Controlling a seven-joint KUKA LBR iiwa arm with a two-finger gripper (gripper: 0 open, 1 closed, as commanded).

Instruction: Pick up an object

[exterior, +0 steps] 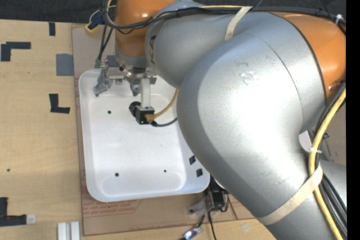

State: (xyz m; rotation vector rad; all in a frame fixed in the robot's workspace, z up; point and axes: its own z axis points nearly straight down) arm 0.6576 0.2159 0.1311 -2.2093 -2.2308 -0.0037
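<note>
End effector (125, 86) hovers at the far end of the white bin (135, 177), poised to grasp; finger state unclear.

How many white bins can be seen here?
1: a white bin at lower left, below the gripper. The arm covers the right, so another may be hidden.

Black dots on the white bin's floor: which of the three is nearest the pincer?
The upper-left dot, just below the pincer. The lower-left dot and lower-right dot lie much farther down.
</note>
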